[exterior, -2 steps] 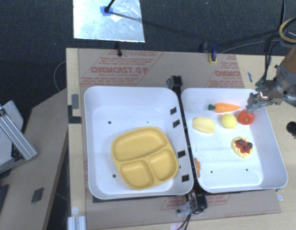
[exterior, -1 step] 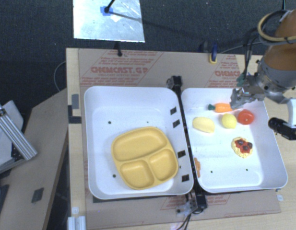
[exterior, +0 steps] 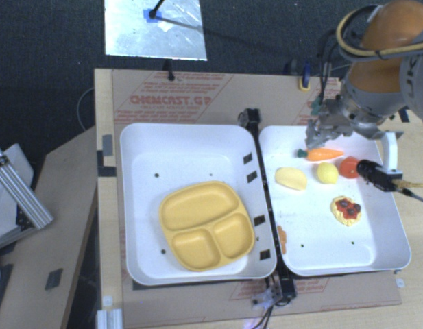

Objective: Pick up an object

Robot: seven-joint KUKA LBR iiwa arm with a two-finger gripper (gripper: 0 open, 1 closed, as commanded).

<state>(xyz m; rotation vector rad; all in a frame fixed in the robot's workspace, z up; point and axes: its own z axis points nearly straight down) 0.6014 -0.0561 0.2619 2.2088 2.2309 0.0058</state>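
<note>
In the right bin [exterior: 376,252] lie several toy foods: an orange carrot [exterior: 327,154], a red tomato [exterior: 348,166], a yellow lemon [exterior: 327,173], a pale potato [exterior: 291,178] and a small pizza-like round [exterior: 346,210]. My gripper [exterior: 319,141] hangs at the bin's far edge, right over the carrot's left end and touching or nearly touching it. The wrist hides the gripper's tips. No object is seen lifted off the bin floor.
The left bin [exterior: 149,156] holds a yellow divided tray [exterior: 207,223]. A black divider [exterior: 260,184] runs between the bins. A black part with a cable [exterior: 377,174] juts over the right bin beside the tomato. A shiny plate [exterior: 155,19] lies at the back.
</note>
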